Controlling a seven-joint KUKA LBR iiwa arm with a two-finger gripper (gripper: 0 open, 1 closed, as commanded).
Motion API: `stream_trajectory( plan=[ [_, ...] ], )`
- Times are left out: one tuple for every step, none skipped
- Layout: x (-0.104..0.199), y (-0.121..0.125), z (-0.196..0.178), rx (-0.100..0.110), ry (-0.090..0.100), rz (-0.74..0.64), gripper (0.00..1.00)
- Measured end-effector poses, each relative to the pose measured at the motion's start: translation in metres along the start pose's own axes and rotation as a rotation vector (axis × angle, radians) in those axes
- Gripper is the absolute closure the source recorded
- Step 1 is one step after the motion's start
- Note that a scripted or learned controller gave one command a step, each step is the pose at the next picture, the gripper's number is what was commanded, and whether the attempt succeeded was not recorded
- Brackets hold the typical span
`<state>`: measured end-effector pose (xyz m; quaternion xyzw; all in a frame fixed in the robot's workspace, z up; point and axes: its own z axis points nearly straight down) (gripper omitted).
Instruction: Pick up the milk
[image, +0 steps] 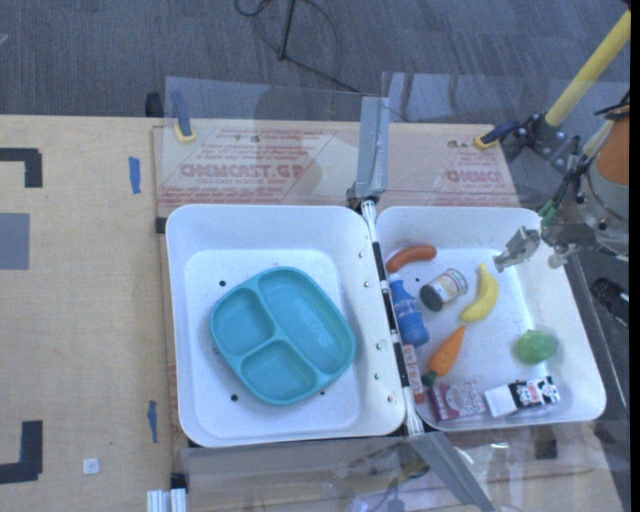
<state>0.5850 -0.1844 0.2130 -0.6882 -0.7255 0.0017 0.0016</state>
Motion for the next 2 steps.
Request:
stream_trajectory(
  plan=[
    [-0.037,-0.020,0.028,0.004,0.001,0.396,0.00],
    [0.000,-0.049,0.127,-0.010,0.001,0.391,0.00]
  ],
)
